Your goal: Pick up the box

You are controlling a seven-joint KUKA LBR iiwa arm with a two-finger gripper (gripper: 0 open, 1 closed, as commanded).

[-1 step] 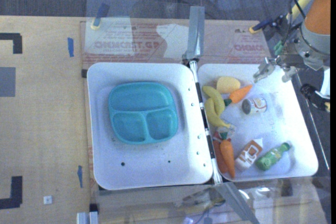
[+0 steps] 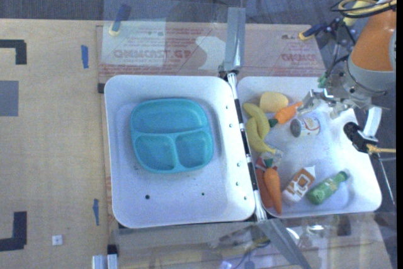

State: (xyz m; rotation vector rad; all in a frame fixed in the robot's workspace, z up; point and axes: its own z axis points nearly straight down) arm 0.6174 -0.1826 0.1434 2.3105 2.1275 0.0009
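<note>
Now the gripper (image 2: 327, 103) hovers at the right bin's (image 2: 371, 195) far side, whether clamped I cannot tell, well apart from the box (image 2: 299, 184) lying between carrot (image 2: 272, 189) and bottle (image 2: 326, 188).

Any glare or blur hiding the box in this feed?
Camera view: the box reads clearly, orange and white, in the right bin. The clear sheet behind the bins catches soft reflections. The gripper looks slightly soft. Lighting is even, shadows faint.
</note>
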